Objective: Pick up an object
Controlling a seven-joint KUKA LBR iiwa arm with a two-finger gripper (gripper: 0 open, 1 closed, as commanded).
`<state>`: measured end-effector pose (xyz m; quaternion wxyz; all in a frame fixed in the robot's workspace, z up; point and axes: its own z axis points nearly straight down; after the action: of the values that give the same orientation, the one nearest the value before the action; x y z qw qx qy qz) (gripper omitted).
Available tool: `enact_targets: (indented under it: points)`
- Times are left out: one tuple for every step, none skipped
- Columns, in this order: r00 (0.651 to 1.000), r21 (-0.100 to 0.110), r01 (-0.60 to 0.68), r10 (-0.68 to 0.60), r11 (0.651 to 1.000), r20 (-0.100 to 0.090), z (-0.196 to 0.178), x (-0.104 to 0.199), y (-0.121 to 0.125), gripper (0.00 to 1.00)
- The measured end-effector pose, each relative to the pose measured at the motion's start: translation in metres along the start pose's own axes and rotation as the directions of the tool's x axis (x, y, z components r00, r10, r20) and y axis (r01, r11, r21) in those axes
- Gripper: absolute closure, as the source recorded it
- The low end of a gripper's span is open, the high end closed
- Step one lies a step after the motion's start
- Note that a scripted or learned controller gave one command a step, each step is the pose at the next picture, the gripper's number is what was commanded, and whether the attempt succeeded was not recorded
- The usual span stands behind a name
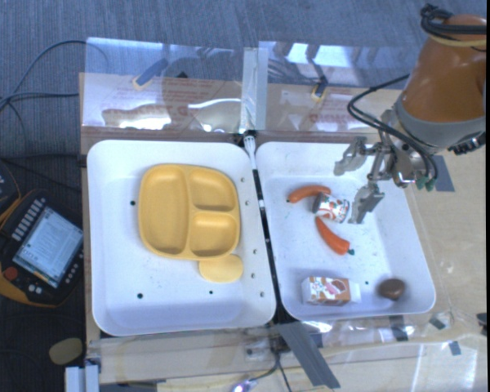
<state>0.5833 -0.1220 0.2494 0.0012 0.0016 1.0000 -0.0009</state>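
Note:
My gripper (356, 183) hangs over the right bin (416, 243), near its upper right part. Its fingers (365, 204) are open and hold nothing. A small red and white can (332, 208) lies on its side just left of the lower finger. An orange sausage-like piece (309, 193) lies to the upper left of the can. A second orange piece (333, 237), carrot-shaped, lies below the can. A flat printed packet (326, 291) and a brown ball (391, 288) rest at the bin's front.
The left bin (106, 243) holds a yellow divided plate (188, 211) with a yellow disc (221, 268) at its lower edge. A raised divider (261, 219) separates the bins. Clear panels (249, 80) stand behind them. Cables and a handheld pendant (33, 243) lie left of the bench.

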Motion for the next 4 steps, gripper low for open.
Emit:
enact_targets:
  points:
    - [0.999,0.003,-0.040,0.040,0.999,0.011,0.159,-0.017,-0.020,0.00]
    - [0.999,0.007,-0.038,0.038,0.999,0.015,0.148,-0.019,-0.019,1.00]
    - [1.000,-0.003,-0.016,0.016,1.000,-0.001,0.065,-0.001,0.068,1.00]
    - [0.999,-0.001,-0.044,0.044,0.999,-0.001,0.005,0.082,0.035,1.00]
